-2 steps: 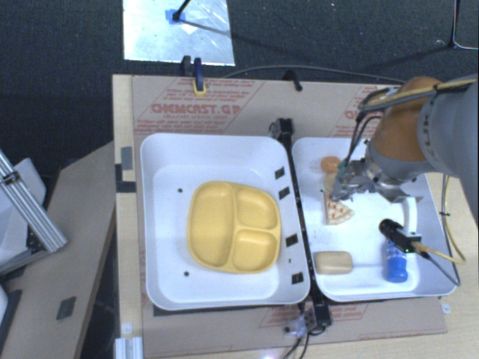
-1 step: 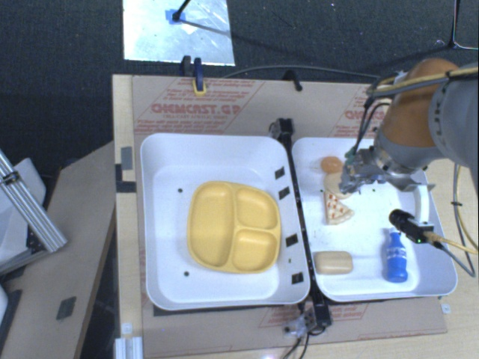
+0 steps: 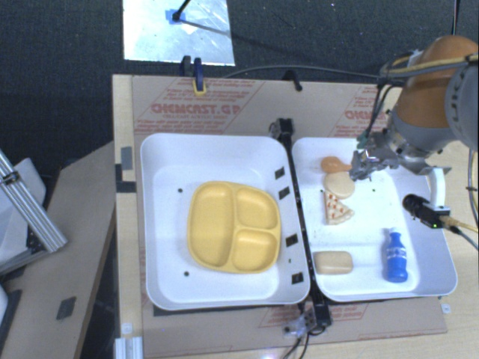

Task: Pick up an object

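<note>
From above, two white bins sit side by side. The left bin (image 3: 161,200) holds a yellow divided plate (image 3: 233,225). In the right bin (image 3: 441,264) lie small toy foods: an orange piece (image 3: 331,164) near the top, a pale round piece (image 3: 340,185) just below it, a pizza slice (image 3: 336,209) beneath that, a tan bar (image 3: 333,262) lower down, and a blue bottle (image 3: 395,256) toward the lower right.

The arm comes in from the right of the frame, and the gripper (image 3: 361,168) hangs low over the upper part of the right bin, just beside the orange piece and the pale round one. That pale piece looks the likeliest target to me: light, stiff plastic, probably smooth and a bit slippery, low and flat, so I would pinch it across its width at the edges.

As for the fingers, they are a dark blur from here; I cannot tell whether they are spread or pressed together, nor whether they touch anything.
</note>
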{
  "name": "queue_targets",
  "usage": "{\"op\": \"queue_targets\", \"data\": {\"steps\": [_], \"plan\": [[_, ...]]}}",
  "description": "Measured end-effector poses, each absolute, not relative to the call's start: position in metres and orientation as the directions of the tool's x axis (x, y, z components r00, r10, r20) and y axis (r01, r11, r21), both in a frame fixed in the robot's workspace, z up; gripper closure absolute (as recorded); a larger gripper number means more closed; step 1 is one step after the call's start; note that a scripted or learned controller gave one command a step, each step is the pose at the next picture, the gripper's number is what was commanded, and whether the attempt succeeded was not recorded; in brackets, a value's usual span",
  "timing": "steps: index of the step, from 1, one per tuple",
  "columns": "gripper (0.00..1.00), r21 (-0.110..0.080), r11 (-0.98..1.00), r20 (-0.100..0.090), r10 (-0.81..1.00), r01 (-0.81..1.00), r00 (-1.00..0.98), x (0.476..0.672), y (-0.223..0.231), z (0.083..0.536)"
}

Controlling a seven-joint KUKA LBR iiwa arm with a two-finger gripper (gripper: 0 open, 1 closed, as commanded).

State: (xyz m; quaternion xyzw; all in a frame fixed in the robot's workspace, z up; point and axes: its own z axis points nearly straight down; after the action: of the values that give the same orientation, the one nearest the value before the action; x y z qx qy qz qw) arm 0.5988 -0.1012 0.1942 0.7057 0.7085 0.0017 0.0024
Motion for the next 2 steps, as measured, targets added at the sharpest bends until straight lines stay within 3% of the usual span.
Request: {"op": "queue_targets", "data": {"steps": [1, 2], "plan": [[1.0, 0.006, 0.004, -0.001, 1.0, 1.0, -0.004, 0.6, -0.101, 0.232], [1.0, 0.003, 0.01, 0.002, 1.0, 1.0, -0.01, 0.604, -0.046, 0.241]]}}
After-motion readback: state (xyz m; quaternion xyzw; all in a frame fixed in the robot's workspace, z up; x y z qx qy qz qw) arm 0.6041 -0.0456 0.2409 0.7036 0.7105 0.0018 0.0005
